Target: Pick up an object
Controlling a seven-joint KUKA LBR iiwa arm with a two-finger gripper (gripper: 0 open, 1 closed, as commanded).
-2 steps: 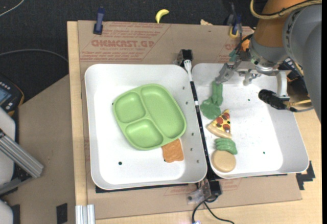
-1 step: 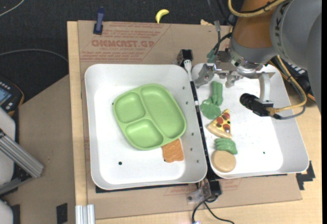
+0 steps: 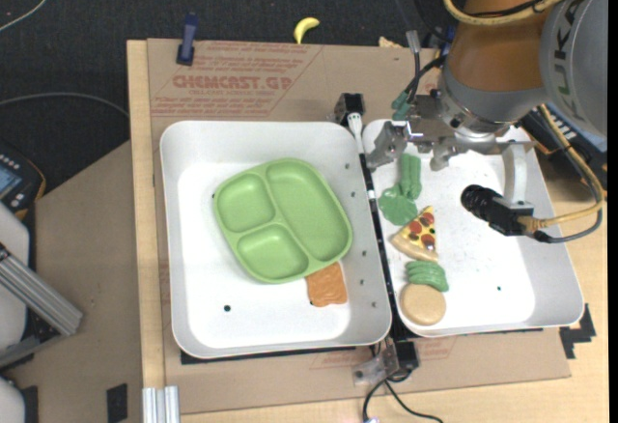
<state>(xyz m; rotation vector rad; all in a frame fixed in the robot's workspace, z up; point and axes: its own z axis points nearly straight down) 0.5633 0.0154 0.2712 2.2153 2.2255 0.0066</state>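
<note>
The hand (image 3: 413, 153) hangs with its two grey fingers spread apart, one on each side of the upper end of a long green plastic pod-shaped toy (image 3: 410, 176). That toy lies just above a triangular toy pizza slice with red and yellow topping (image 3: 417, 233), in the same shallow white plastic bin (image 3: 541, 300). Nothing sits pinched between the fingers, so I judge the pick not yet made and the pod the likely target.

The main risk is crowding. A flat green leaf-shaped piece (image 3: 395, 209) lies between the pod's lower end and the pizza slice, touching or nearly touching both. A closing finger could catch it, drag it along, or push the pod sideways out of the grip.

The second risk is the bin wall. The pod lies close to the edge just left of the pizza slice, where this bin meets its neighbour, which holds a pale green divided plastic plate (image 3: 281, 219). The finger on that side has little room and may strike the rim instead of reaching the floor.

Third, the pod looks narrow and smooth. Gripped at its end and not its middle, it may swing or slip when lifted.

The small ridged green piece (image 3: 425, 274) and round tan biscuit-shaped toy (image 3: 423, 305) below the pizza slice seem safely clear.
</note>
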